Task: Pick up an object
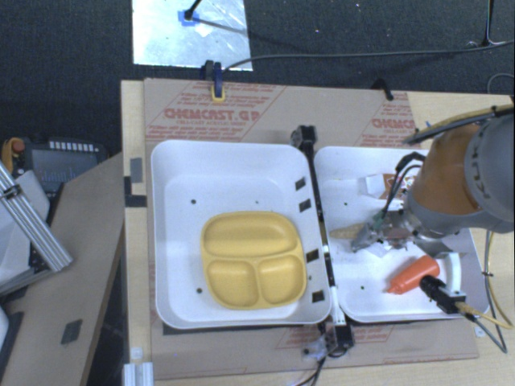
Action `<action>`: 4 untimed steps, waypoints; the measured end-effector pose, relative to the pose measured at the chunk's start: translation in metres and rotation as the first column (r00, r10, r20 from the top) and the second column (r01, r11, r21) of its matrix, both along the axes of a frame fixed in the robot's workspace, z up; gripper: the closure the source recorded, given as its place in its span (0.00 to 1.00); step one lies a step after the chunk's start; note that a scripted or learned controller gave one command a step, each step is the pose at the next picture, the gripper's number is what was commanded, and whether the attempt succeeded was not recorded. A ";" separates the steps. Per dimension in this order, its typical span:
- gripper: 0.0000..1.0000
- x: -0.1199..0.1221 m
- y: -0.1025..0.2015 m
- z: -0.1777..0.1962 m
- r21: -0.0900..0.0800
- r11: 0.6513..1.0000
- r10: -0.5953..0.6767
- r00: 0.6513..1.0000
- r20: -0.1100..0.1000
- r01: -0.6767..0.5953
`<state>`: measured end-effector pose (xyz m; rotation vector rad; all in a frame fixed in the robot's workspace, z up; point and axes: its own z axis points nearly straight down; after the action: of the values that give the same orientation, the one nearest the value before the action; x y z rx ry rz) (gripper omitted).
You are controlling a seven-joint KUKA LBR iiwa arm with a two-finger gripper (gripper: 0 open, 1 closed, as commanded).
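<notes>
A divided plate [253, 260] lies in the left bin [177, 215] (toward its near side); a toy carrot [412, 273] lies near-right in the right bin [346, 191].

In left bin [177, 207], yellow tray [253, 260] — in right bin [346, 191], claw [368, 240] near orange object [413, 273].

We look down at a slant from above the bench [133, 248], left bin [173, 183] and right bin [346, 175] both framed

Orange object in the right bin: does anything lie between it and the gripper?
Nothing visible does. The gripper is over the right bin, and the orange object lies just lower right of it in the view, with bare bin floor between. A tan piece lies on the gripper's opposite side.
</notes>
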<state>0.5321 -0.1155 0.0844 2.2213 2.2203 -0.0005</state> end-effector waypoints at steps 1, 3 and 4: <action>1.00 0.001 0.000 0.012 0.001 1.000 0.000 1.000 0.003 0.000; 1.00 0.008 0.004 0.139 -0.001 1.000 0.005 1.000 0.008 -0.005; 1.00 0.009 0.004 0.140 0.001 1.000 0.005 1.000 0.002 -0.005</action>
<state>0.5409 -0.1112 0.2246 2.2156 2.2247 0.0024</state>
